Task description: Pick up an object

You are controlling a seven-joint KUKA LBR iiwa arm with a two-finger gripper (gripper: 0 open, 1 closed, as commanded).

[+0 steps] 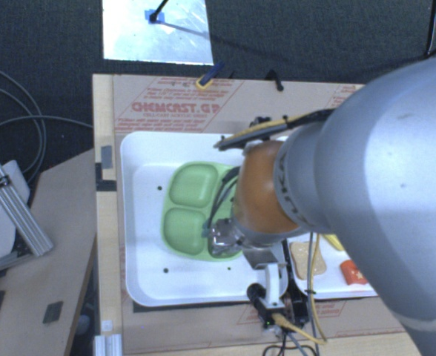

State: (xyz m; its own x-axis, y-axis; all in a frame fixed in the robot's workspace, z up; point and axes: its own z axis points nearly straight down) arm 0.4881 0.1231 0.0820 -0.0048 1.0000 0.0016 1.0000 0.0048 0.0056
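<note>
A light green tray with two compartments (190,208) lies in the left white bin (147,273), near its middle. My gripper (219,241) hangs over the tray's right edge, at the lower compartment. The grey arm with its orange band (256,191) covers the tray's right side and most of the right bin. At the arm's lower edge, a tan flat piece (305,259), a yellow piece (335,241) and an orange-red piece (354,273) peek out in the right bin.
The bins rest on a cardboard sheet (173,104) on the bench. A shiny square sheet (156,21) lies beyond the bench at the back. Aluminium rails (14,213) and cables stand off to the left.
</note>
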